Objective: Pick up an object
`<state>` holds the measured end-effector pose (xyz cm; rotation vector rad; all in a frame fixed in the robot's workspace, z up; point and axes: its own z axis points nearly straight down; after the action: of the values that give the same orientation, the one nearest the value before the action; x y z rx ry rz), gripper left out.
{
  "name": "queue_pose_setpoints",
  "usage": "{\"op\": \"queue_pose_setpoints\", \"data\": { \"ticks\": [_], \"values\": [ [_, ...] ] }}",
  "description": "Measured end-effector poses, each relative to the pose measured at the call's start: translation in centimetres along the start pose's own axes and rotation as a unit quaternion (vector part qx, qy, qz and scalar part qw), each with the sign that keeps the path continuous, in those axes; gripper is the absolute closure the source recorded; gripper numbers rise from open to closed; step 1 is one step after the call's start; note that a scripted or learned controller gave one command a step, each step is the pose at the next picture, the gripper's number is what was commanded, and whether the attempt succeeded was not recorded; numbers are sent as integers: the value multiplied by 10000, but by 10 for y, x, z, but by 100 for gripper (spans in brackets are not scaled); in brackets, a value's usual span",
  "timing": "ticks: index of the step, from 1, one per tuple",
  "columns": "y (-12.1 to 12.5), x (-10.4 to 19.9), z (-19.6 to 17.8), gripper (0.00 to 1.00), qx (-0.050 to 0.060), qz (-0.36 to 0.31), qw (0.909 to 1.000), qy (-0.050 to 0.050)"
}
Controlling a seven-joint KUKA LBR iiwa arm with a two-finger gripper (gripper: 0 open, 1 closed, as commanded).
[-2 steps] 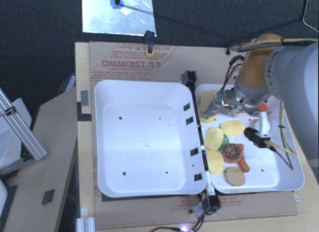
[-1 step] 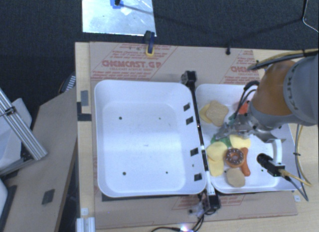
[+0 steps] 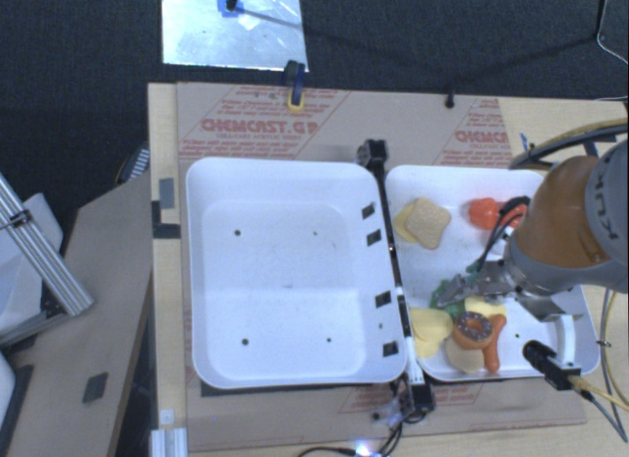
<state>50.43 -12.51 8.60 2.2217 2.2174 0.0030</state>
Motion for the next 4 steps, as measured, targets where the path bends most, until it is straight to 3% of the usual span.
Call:
{"op": "queue_pose_setpoints", "data": {
  "ticks": [1,2,3,4],
  "values": [
    [5,1,-13,100,-61,-21,10000,-12],
    [125,52,-104,100,-75,-67,9999,4],
    [167,126,-178,100,-47,-71,10000,7],
    [99,175,-99,100,63,-48,10000,15]
  ]
}}
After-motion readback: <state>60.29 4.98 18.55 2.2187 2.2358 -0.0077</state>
